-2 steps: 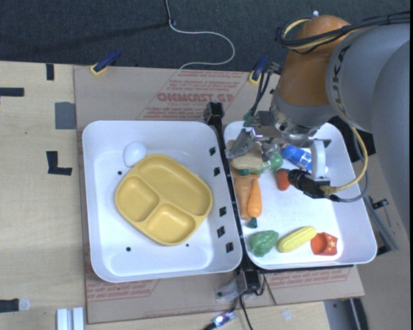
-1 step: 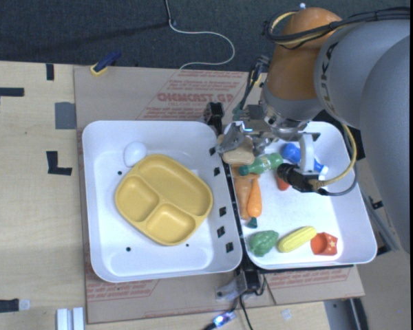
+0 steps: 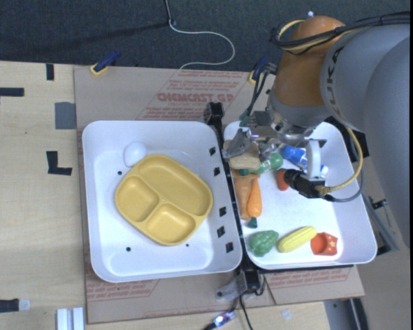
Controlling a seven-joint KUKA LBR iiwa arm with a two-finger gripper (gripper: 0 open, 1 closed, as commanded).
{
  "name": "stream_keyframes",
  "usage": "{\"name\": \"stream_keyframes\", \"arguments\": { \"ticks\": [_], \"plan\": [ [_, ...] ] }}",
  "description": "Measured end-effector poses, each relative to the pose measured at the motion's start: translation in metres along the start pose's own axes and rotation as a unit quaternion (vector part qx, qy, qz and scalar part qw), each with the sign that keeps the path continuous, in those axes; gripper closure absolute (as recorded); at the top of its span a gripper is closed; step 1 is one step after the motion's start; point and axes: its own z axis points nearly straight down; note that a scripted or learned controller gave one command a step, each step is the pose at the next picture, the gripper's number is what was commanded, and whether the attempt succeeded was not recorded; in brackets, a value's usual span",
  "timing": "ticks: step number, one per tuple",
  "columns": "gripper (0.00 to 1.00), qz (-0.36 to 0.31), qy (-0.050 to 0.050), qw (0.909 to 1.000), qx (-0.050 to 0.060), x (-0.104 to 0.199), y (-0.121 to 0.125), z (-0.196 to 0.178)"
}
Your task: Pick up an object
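Right bin, pincer and nearby toys partly hidden under arm

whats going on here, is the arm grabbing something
A grey robot arm reaches in over the right bin, its claw low at the bin's left edge, just above a tan piece and a carrot. Nothing is visibly held. A green vegetable, corn and a red piece lie nearby. The left bin holds a yellow divided tray.

Cardboard sheet, far edge beyond the bins: red print, seemingly "CHEMCAST GP"; the smaller lines below are too blurred to read.
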Motion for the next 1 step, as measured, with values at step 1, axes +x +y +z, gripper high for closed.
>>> {"name": "stream_keyframes", "arguments": {
  "ticks": [1],
  "plan": [
    [1.00,-0.001,0.001,1.0000,0.000,0.0053,-0.0013,0.0016]
  ]
}}
